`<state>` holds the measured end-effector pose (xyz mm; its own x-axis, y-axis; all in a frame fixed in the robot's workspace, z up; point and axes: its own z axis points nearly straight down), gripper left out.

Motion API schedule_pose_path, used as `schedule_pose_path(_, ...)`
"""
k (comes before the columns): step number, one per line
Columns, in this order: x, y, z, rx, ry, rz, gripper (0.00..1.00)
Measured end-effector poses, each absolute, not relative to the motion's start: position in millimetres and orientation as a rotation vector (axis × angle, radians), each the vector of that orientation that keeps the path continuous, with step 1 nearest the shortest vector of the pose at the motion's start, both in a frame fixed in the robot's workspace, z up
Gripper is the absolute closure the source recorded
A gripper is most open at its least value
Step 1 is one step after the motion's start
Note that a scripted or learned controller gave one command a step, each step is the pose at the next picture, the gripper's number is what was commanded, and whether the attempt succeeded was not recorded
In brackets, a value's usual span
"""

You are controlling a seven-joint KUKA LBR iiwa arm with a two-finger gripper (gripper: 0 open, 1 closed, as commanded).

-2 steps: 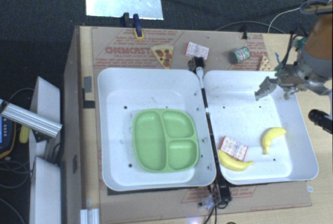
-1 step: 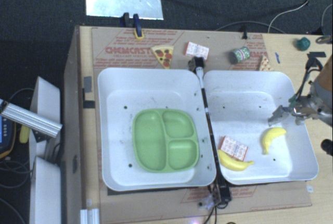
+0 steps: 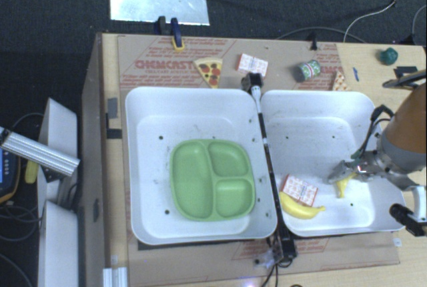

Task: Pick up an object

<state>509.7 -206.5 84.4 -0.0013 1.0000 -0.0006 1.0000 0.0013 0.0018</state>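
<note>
Nearby, curved glossy banana (image 3: 301, 208)

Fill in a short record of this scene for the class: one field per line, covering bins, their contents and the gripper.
left bin: green divided plate
right bin: banana, red-and-white packet, small yellow piece
gripper: low in right bin, by the small yellow piece; grasp unclear
bench behind bins: pizza slice toy, green can

- One fixed camera hangs above the brown cardboard-covered bench (image 3: 227, 59), looking down at a slant — far edge at top.
- It stands far enough back to take in both shallow white plastic bins (image 3: 153, 112) and dark floor beyond the bench.
</note>
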Motion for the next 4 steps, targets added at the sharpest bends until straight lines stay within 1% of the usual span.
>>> schedule_pose_path(1, 510.6, -207, 95, 2.216, 2.221, 0.003, 1.00)
schedule_pose_path(2, 555.0, -206, 84, 2.216, 2.224, 0.002, 1.00)
schedule_pose_path(3, 595.7, -117, 137, 2.214, 2.226, 0.006, 1.00)
schedule_pose_path(4, 609.1, -49, 204, 2.214, 2.226, 0.007, 1.00)
